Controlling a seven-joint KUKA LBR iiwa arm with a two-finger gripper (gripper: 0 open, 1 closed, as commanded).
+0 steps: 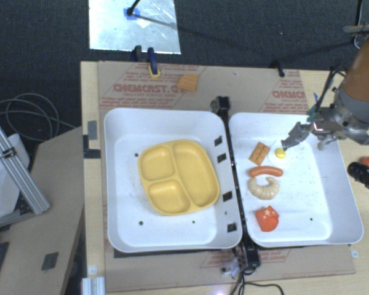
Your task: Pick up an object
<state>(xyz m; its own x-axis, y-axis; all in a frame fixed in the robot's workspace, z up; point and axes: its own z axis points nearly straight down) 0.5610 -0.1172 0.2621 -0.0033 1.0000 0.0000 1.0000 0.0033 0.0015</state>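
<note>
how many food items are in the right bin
5, all in its left half: an orange cracker uppermost, a small yellow piece beside it at the gripper tip, a sausage below, a shrimp under that, a tomato piece nearest the front.

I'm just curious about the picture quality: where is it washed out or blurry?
Camera view: the white bins are bright, nearly washed out; the foil sheet above the bench shows glare; the gripper looks soft and slightly blurred; the yellow tray is evenly lit with faint shadows.
</note>
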